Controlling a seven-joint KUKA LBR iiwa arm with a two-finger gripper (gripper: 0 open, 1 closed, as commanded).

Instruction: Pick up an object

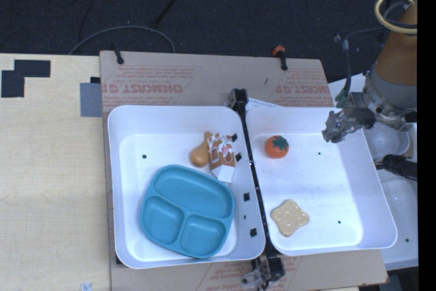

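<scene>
We see our arm [395, 58] reaching in from the right, its orange band high near the frame's edge. Below the grey wrist, our gripper [335, 127] hangs pointing left and downward, holding nothing visible.

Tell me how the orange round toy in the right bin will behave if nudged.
The orange round toy looks ball-shaped, so it would probably roll across the right bin. It looks smooth, so perhaps slippery to pinch. Nothing touches it, so little would stop it.

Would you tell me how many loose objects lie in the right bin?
2: an orange tomato-like toy near the bin's back left, and a beige cracker-like piece toward the front left. Nothing seems hidden.
</scene>
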